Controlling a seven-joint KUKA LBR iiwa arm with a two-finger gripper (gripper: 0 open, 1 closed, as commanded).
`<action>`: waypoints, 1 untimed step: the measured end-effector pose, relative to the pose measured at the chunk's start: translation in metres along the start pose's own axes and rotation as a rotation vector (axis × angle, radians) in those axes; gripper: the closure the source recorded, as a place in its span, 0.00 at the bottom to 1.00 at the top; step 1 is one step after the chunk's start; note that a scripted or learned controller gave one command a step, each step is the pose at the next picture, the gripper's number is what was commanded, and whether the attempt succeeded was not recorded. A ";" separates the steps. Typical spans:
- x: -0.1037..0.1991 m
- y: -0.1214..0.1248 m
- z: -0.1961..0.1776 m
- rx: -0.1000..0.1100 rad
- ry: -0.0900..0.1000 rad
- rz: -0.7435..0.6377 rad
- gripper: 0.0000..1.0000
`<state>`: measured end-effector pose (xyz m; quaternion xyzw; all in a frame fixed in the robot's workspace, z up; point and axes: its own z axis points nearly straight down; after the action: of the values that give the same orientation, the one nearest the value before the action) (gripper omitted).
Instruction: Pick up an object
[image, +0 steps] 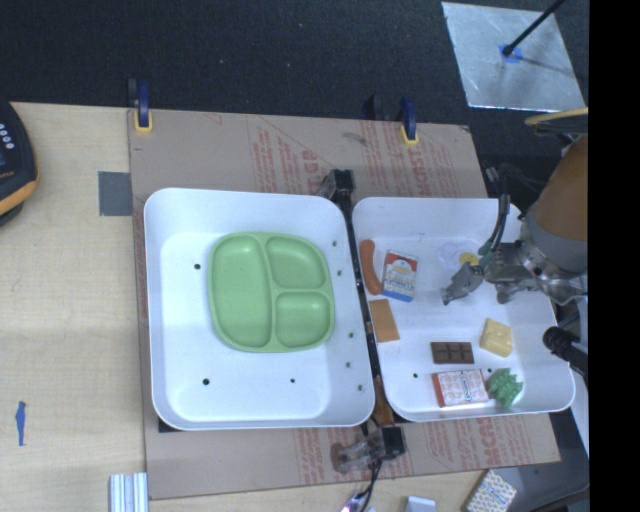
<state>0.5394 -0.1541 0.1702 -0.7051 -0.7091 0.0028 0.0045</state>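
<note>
In the right bin (430, 225) lie a sausage (368, 266), a small white and red carton (399, 276), an orange-brown slab (383, 320), a dark chocolate bar (452, 351), a yellow wedge (496, 337), a red and white packet (461, 388) and a green leafy piece (505, 386). My gripper (460, 289) hangs low over the middle of this bin, right of the carton and above the chocolate bar. A small yellow bit (468, 259) shows just above its tip. Nothing can be made out in its grasp.
The left bin (170, 330) holds a green divided plate (272, 290). The arm's grey body and orange band (560, 215) cover the right bin's right edge. Both bins rest on cardboard (240, 150) clamped at the far side, and a dark device (12, 150) lies at the far left.
</note>
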 end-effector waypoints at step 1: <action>0.016 -0.065 0.036 0.002 0.001 0.001 0.00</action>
<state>0.4742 -0.1379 0.1346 -0.7056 -0.7086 0.0029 0.0056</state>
